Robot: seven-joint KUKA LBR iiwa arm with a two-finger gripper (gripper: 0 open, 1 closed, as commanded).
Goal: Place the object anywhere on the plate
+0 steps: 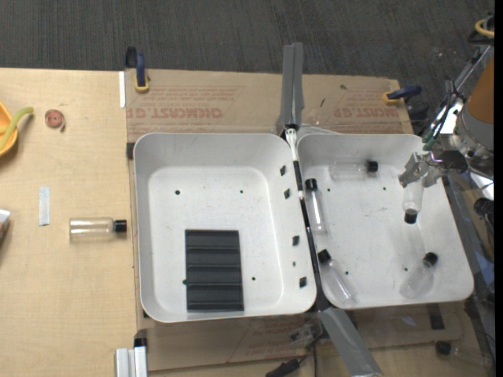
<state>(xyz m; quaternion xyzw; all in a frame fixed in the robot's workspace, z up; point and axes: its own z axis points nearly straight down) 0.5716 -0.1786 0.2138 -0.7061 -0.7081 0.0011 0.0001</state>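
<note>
Here, a clear bottle (411, 204) hangs upright just beneath the end effector (416, 171).

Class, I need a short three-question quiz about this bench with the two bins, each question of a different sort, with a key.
1. True or false: the dark ribbed plate lies in the left bin.
2. The clear bottle on the wooden bench lies: A) left of both bins; B) between the bins; C) behind the bins.
3. Fill in: the claw is over the ____ bin.

Key: 1 true; 2 A; 3 right.
</note>
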